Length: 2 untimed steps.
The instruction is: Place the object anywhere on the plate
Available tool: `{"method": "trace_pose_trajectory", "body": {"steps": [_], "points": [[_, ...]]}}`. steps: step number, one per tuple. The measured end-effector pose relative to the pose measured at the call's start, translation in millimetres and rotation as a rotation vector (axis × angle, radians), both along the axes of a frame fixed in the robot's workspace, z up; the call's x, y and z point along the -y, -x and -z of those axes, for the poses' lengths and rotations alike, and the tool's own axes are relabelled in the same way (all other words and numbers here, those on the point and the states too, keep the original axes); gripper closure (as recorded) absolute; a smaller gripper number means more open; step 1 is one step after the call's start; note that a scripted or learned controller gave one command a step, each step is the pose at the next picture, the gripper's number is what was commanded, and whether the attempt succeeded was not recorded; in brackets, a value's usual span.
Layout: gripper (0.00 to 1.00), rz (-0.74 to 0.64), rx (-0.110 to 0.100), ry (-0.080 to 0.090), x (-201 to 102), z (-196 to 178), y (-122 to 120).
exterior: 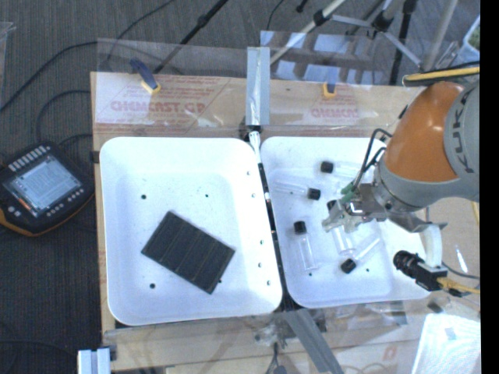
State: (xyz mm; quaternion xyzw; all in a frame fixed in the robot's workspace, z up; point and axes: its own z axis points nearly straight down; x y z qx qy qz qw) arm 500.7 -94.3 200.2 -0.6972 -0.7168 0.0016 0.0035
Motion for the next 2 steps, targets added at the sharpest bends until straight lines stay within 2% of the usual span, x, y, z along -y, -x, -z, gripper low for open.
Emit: {"method": "trace_pose_trajectory", "body": {"steps": [1,2], "points": [[1.0,-0.354,0.001,0.0,-60,21,-82],[1.0,-0.708,0.003,-0.001,-126,19,-108]]}}
